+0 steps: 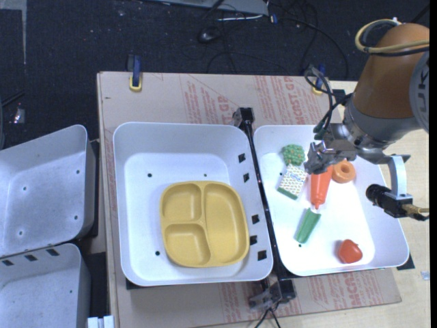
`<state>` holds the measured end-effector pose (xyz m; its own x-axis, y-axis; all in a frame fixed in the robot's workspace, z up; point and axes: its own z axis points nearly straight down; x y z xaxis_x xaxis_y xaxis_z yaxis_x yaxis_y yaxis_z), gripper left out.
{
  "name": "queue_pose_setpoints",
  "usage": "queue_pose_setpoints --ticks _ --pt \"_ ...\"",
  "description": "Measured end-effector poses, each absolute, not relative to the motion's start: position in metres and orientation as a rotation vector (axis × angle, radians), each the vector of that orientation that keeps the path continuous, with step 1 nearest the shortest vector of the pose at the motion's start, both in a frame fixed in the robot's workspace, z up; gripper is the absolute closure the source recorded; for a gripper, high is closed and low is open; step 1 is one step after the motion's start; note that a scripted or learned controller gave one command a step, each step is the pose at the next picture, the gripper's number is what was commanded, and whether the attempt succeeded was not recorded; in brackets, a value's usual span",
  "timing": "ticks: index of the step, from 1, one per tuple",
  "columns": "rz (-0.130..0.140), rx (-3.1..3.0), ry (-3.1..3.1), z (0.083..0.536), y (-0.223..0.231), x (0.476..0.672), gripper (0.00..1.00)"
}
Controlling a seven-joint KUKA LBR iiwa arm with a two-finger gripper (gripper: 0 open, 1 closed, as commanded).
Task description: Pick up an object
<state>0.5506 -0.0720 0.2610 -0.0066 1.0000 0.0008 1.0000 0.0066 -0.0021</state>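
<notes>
At the right of the frame the pincer [321,161] hangs over the right bin [389,248], directly above the top end of the orange carrot [319,187]; whether it is wide or narrow I cannot tell. Beside the carrot lie an orange ring [343,172], a green broccoli [293,154], a speckled white block [292,182], a green cucumber [306,225] and a red tomato [349,251]. The left bin [136,149] holds a yellow divided plate [203,223].

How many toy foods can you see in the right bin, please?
6: broccoli, patterned packet, carrot, orange ring, green cucumber, red tomato. The pincer may hide others.
</notes>
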Motion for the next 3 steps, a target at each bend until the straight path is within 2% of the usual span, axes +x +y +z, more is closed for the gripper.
queue_pose_setpoints --ticks 1,2,3 --pt "0.001 -2.211 -2.228 0.259 -0.017 0.540 1.00" --pt "0.002 -2.211 -2.228 0.243 0.033 0.542 1.00" --pt "0.002 -2.210 -2.228 0.232 0.089 0.534 1.00"
